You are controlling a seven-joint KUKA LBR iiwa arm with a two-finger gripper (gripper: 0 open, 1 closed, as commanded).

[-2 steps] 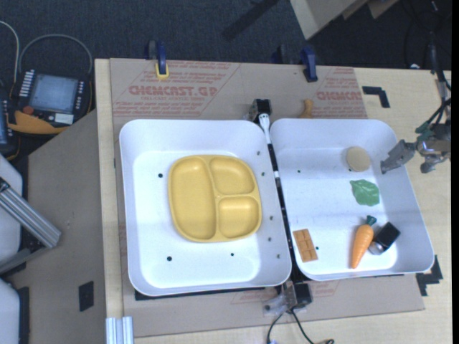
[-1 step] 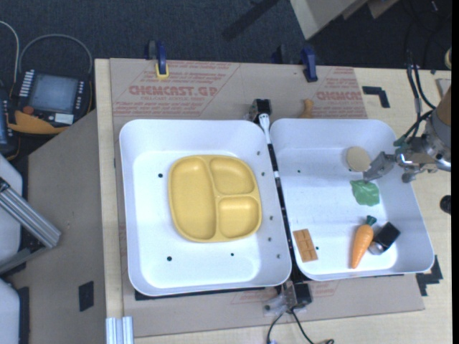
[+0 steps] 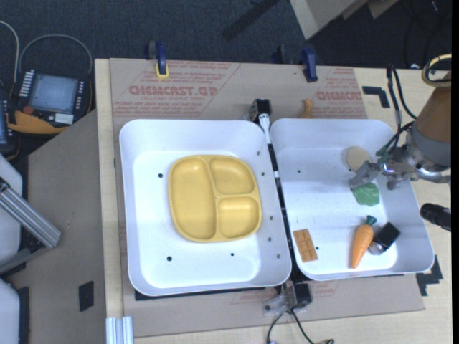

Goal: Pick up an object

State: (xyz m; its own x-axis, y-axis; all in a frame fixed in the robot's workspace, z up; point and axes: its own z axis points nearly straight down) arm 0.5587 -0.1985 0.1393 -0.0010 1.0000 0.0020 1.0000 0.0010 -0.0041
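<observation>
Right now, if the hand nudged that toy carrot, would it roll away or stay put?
The carrot looks round and tapered, so it would probably roll in a curve. It appears moulded and likely light. Its top lies close to a small black object, which may stop it.

Glossy smooth white plastic bins [image 3: 143,213], matt yellow plastic tray [image 3: 214,197], smooth orange plastic carrot [image 3: 361,244], brown cardboard sheet [image 3: 215,84] with red print, pale wood bench [image 3: 373,321], dull metal gripper [image 3: 373,174]

You've got dark blue-grey carpet [image 3: 179,13] behind the brown cardboard-covered bench [image 3: 107,213], two blue clamps [image 3: 159,54] on its far edge, and a handheld control pendant [image 3: 50,95] sitting off left.
</observation>
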